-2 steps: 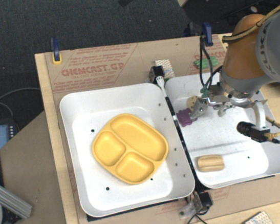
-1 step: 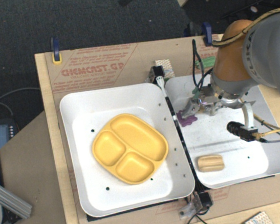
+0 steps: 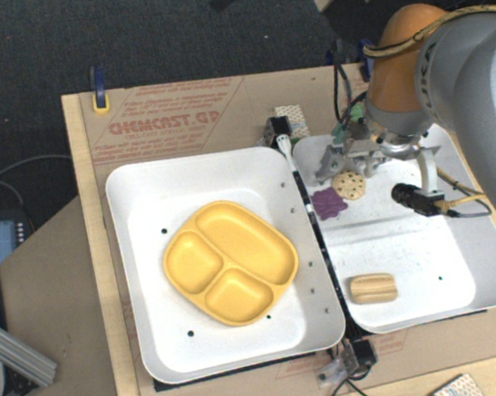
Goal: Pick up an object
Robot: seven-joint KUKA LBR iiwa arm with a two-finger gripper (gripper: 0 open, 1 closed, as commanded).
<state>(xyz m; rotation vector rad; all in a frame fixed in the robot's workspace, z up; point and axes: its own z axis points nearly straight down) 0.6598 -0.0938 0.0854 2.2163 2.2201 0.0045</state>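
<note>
My gripper (image 3: 350,158) hangs over the far left part of the right bin (image 3: 445,297), below the orange band of the arm. Just in front of it lies a round tan speckled cookie (image 3: 350,185), close to the gripper or touching it; I cannot tell which. A small purple piece (image 3: 327,202) lies to the left of the cookie, by the bin's left wall. A tan bread roll (image 3: 372,287) rests near the front of the same bin, well apart from the gripper.
A yellow plate (image 3: 229,261) with three compartments lies in the middle of the left bin (image 3: 138,194). The grey arm covers the right bin's far right corner. Cardboard lies under both bins.
</note>
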